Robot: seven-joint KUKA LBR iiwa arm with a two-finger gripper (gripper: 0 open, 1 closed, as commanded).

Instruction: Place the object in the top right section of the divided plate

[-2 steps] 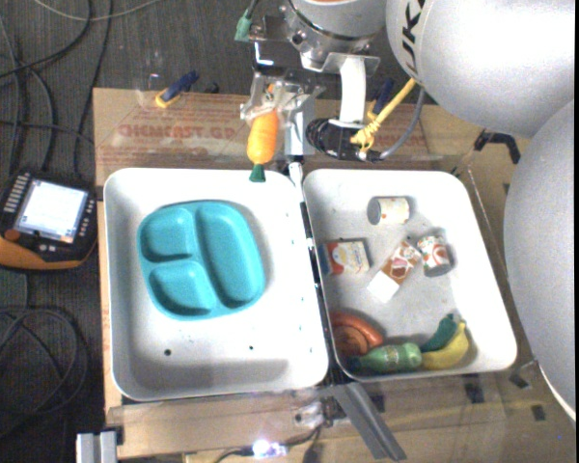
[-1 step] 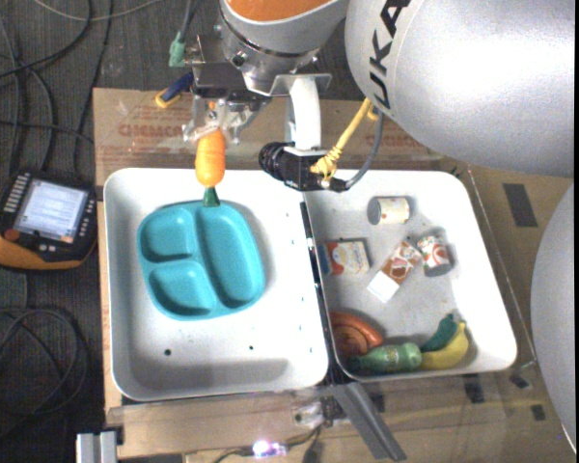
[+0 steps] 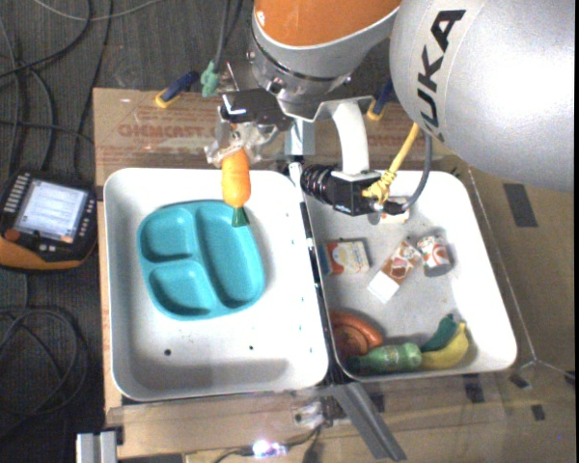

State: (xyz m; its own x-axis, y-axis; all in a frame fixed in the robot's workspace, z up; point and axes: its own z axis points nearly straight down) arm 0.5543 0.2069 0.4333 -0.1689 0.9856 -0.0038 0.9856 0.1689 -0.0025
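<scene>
Cardboard-topped bench [image 3: 135, 128] with 2 white bins side by side, cables and a teach pendant [image 3: 43, 218] off the left edge. I see the gripper [image 3: 234, 154] above the far edge of the left bin [image 3: 125, 345], closed on a toy carrot [image 3: 235, 183]; its orange top sits between the fingers and the body hangs down with its long axis near vertical, green tip lowest. That tip is at the far right corner of the blue divided plate [image 3: 205, 261], which lies in the left bin; I can't tell if it touches the plate or hangs just above. So the carrot is directly under the gripper and already over, or at the rim of, the top right section. My call: transport mostly done, what's left is a small shift toward the section's middle and release. Risk is the carrot tipping over the rim onto the bin floor. Right bin [image 3: 482, 258] has small packets [image 3: 348, 256], a banana [image 3: 446, 343] and other toy food near its front edge.
</scene>
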